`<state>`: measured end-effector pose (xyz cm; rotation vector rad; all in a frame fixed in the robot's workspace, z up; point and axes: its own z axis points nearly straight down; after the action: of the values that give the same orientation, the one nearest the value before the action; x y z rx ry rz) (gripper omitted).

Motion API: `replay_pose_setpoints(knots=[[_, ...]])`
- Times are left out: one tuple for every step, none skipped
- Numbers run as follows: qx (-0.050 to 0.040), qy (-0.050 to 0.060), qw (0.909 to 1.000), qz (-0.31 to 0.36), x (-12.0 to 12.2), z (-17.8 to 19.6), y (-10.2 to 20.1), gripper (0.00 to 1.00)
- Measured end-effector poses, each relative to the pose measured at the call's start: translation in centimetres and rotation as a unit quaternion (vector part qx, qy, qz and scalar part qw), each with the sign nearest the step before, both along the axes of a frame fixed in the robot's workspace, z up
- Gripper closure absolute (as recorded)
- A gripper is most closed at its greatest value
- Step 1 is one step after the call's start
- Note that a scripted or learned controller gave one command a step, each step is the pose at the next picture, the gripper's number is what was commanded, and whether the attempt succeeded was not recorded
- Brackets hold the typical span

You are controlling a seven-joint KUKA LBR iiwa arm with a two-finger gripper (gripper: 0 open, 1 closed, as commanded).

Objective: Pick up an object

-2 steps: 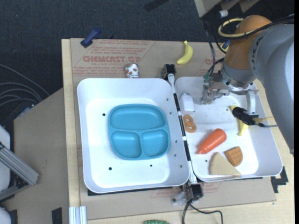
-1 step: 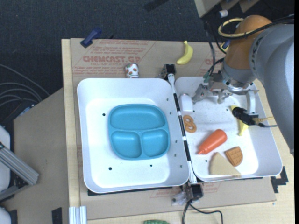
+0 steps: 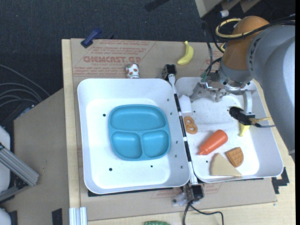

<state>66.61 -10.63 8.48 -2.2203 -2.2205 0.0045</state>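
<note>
1. Carrot (image 3: 213, 142) is judged the most likely thing to be picked. It is laid flat and slanted near the middle of the right bin (image 3: 267, 165), so it can be reached from above.
2. 3 other small pieces are seen in the same bin: a pretzel (image 3: 190, 124) close to the left wall, a brown bread piece (image 3: 235, 156), and a pale wedge (image 3: 221, 167) at the front edge, just beside the bread or touching it.
3. The gripper (image 3: 207, 91) is held over the far left corner of this bin, apart from all 4 pieces. Nothing is seen inside it, and it cannot be told whether the claw is released or clenched.
4. The carrot looks smooth, round and tapered, like plastic. A slip or a roll is therefore expected unless it is taken across its thick part.
5. In the left bin (image 3: 89, 102) a glossy blue plate (image 3: 138, 131) with 3 compartments is placed flat. Its low rim is judged hard to pinch.
6. A yellow banana (image 3: 186, 54) is left on the brown board behind the bins.
</note>
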Motion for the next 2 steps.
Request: replay_pose_setpoints(knots=[[-0.0002, -0.001, 1.0, 0.001, 0.07, 1.04, 0.06, 1.0], [-0.0005, -0.001, 1.0, 0.0, 0.07, 1.05, 0.04, 0.0]])
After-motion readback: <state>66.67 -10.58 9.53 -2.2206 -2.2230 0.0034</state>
